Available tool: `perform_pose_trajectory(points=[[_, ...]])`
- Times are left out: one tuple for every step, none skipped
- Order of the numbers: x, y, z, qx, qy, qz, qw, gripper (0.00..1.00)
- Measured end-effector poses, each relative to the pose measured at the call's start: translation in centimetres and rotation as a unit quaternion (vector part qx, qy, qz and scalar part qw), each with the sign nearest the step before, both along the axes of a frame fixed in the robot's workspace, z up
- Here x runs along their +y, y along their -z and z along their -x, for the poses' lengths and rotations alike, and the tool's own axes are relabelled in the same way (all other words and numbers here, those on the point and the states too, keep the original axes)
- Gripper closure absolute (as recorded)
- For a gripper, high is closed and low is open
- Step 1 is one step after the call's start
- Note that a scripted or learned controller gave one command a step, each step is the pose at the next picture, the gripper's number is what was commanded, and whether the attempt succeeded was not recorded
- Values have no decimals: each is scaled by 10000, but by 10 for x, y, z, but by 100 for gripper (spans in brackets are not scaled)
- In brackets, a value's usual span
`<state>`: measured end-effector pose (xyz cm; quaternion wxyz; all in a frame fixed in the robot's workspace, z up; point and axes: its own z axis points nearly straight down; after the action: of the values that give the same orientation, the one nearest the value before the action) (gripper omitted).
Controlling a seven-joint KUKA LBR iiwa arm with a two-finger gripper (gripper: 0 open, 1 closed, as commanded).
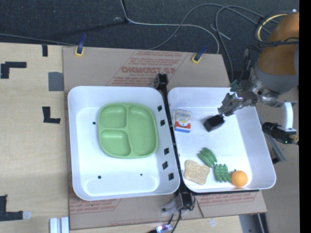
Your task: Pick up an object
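From the camera view we see the tool (232, 102) hanging over the upper part of the right bin (256, 130), the arm reaching in from the right. We cannot tell how the tool stands. Just below-left of it a small black block (213, 123) lies on the bin floor, apart from it. A red-and-white carton (182, 120) lies further left; a cracker (196, 172), two green vegetable pieces (214, 164) and an orange (238, 178) sit along the near side. The left bin (82, 130) carries a green divided plate (128, 130). We judge the step to be the approach: nothing is picked yet. Next, the tool needs centring over one object, then lowering.
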<state>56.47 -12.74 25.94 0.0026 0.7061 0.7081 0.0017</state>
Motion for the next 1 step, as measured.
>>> perform_pose_trajectory(points=[[0, -39, -1, 21, 7, -3, 10000, 100]])
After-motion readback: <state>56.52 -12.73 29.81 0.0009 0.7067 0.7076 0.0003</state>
